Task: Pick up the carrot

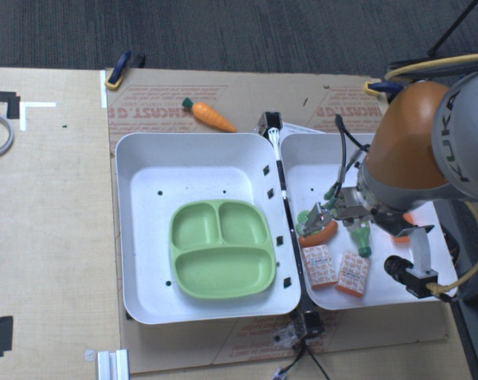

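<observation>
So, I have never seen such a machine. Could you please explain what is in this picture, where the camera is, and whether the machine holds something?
The camera looks down from above at a slant. The grey and orange shape is a robot arm reaching in from the right; its gripper hangs low over the right bin. That bin holds an orange carrot with green leaves and two small snack packets. The left bin holds a green divided plate. Another carrot lies outside, on the cardboard behind the bins. Whether the gripper holds anything, I cannot tell.
</observation>
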Available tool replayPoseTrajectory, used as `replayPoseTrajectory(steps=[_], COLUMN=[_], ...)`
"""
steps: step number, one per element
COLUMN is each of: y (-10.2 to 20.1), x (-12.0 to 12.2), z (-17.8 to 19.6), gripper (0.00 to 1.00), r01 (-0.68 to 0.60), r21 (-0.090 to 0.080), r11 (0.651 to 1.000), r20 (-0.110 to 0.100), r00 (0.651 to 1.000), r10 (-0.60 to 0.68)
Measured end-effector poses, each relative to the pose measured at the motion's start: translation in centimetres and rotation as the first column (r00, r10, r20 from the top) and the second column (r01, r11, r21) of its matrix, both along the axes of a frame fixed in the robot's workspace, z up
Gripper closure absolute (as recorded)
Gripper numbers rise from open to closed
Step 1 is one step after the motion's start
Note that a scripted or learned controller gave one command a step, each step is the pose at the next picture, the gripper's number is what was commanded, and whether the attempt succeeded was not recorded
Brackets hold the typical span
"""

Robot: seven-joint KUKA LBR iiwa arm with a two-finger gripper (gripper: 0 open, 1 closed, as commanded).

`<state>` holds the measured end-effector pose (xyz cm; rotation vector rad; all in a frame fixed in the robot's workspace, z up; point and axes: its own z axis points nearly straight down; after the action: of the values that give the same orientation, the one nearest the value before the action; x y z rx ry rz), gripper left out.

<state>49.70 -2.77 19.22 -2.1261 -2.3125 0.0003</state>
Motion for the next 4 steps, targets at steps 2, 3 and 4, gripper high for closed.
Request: replayPoseTrajectory(steps=[2, 3, 4], y=[0.0, 0.0, 3.2], x=[0.2, 3.4, 1.4], z=[1.0, 0.0, 0.0], gripper=[0.00, 0.00, 0.00], r01=[0.001, -0.072, -0.161], r21=[-0.001, -0.001, 0.000], r11=[1.000, 0.997, 0.987], r20=[0.003, 0.001, -0.001], r00=[1.000, 0.997, 0.987], r10=[-0.001, 0.072, 0.161])
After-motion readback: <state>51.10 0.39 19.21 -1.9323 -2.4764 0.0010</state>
